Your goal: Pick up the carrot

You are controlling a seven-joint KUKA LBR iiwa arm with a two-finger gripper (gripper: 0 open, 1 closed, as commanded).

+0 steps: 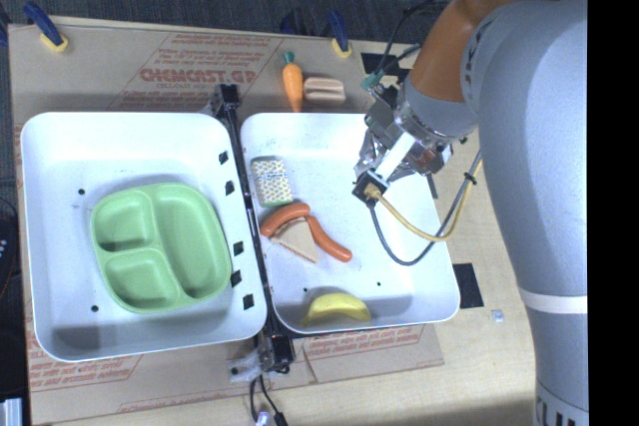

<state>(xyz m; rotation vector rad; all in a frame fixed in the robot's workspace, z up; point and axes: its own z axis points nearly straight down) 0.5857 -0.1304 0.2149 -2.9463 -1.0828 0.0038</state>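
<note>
The carrot point(291, 82), small and orange with a green top, lies on the cardboard just beyond the far rim of the right bin point(439, 286), outside both bins. My gripper point(382, 153) hangs over the right part of the right bin, to the right of the carrot and nearer the camera, with bare bin floor below it. Nothing shows in its grasp.
Beside the carrot lies a tan and pink bun-like piece point(323, 91). The right bin holds a speckled block point(271, 180), two orange-red sausages point(285, 216) point(330, 240), a pale wedge point(297, 243) and a banana point(337, 307). A green divided plate point(157, 244) sits in the left bin.
</note>
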